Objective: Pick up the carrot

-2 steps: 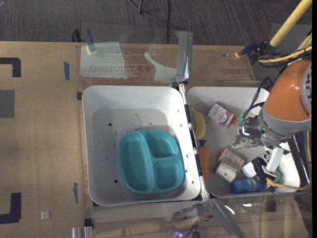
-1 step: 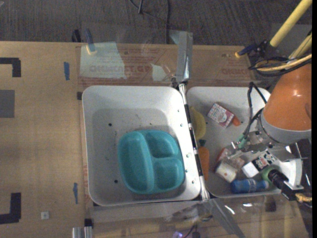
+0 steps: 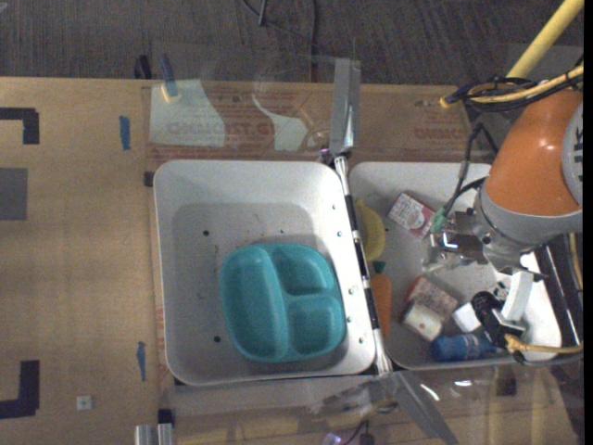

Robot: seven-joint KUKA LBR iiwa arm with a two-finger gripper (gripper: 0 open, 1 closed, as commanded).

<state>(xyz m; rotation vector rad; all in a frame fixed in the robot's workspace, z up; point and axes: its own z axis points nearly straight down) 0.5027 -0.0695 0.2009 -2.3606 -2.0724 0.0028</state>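
Arm over the right bin [image 3: 552, 327]. The gripper [image 3: 451, 247] hangs above the bin's middle; whether it is apart or together cannot be told. The carrot [image 3: 381, 300] lies to its left and nearer the camera, along the bin's left wall, apart from the tool and probably awkward to straddle there. A banana [image 3: 372, 230] lies beyond it. The tray [image 3: 282, 300] sits in the left bin [image 3: 185, 193].

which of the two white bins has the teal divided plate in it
The left bin. The teal divided plate lies on its floor, toward the lower right. The right bin holds the carrot and other small items instead.
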